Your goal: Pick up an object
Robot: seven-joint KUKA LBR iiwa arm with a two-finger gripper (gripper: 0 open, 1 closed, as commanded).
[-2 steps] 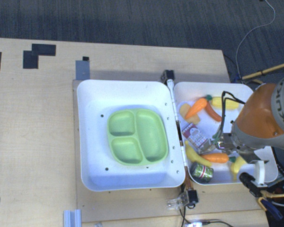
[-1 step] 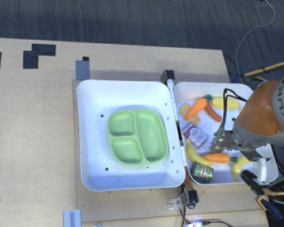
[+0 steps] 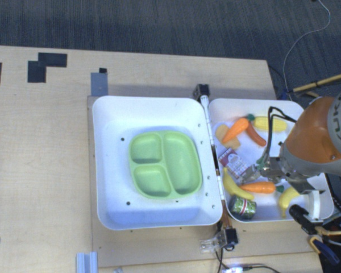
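My gripper [image 3: 266, 173] is low in the right bin [image 3: 245, 110], coming in under the orange-banded wrist [image 3: 312, 134]. Directly beneath it an orange carrot [image 3: 258, 187] lies flat, touching or nearly touching the tool. A yellow banana [image 3: 236, 187] lies just left of that carrot, and a small printed packet [image 3: 236, 164] sits left of the gripper. Whether anything is gripped is hidden by the wrist.
The right bin also holds a second carrot [image 3: 234, 130], a red sausage [image 3: 256, 136], a yellow corn cob [image 3: 269, 124], a green can [image 3: 242, 207] and a yellow piece [image 3: 287, 197]. The left bin [image 3: 111, 152] holds a green divided plate [image 3: 165, 164].
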